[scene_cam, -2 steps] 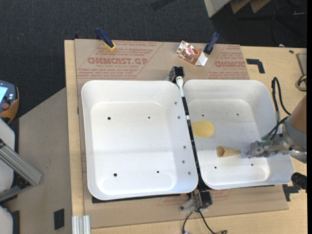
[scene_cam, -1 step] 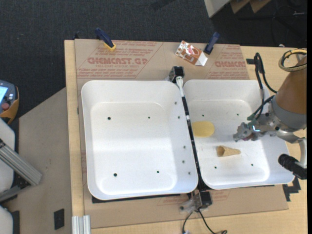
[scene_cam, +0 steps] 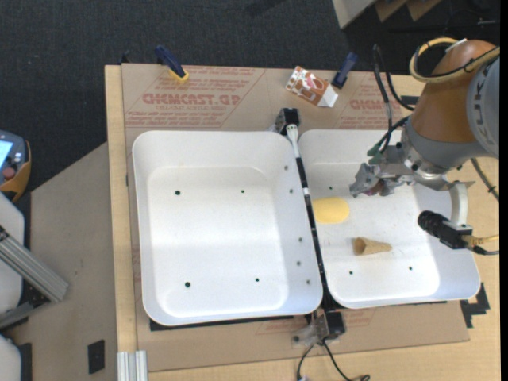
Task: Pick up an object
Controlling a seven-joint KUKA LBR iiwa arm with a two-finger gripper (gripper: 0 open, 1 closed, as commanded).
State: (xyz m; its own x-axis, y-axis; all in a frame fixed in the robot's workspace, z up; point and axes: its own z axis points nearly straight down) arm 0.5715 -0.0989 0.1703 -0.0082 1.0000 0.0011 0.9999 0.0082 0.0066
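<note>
Right of frame centre, the gripper (scene_cam: 373, 182) hangs over the right bin (scene_cam: 444, 288); jaws' state unclear. The yellow object (scene_cam: 330, 210) lies just lower left, lengthwise across the frame.

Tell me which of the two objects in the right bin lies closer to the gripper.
The yellow rounded object, beside the divider, is closer to the gripper. The tan cone-shaped object lies farther toward the bin's front.

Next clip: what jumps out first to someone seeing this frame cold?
The grey arm with its orange band reaches in from the right, its gripper hanging over the right white bin. Just below it in that bin lie a yellow oval object near the divider and a small tan cone-shaped piece. A small red-and-white packet sits on the board behind the bins.
</note>
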